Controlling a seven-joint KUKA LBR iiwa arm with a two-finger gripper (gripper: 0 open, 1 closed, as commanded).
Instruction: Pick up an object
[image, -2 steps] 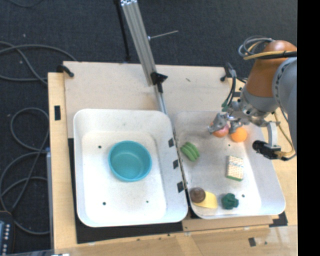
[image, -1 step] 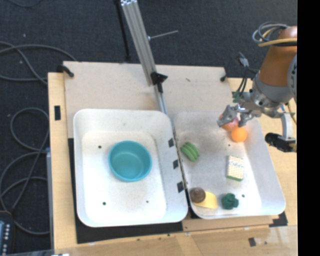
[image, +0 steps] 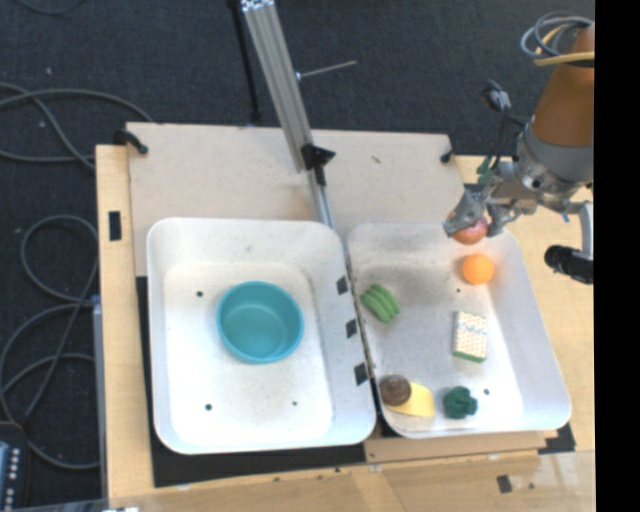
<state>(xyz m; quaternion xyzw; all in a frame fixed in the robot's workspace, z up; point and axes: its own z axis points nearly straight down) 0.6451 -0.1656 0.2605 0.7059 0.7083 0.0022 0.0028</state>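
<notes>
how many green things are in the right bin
2. A ridged light-green oval object lies near the right bin's left wall; a small dark-green bumpy object sits near its front edge.

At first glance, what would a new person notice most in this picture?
The teal bowl stands alone in the left bin, bright against the white. In the right bin, the orange ball lies near the far edge, and just beyond it the tool sits at a small reddish object.

Grey arm (image: 548, 160), orange band (image: 566, 100) above wrist, looped pale cables on top, dark grey claw (image: 470, 222).
</notes>
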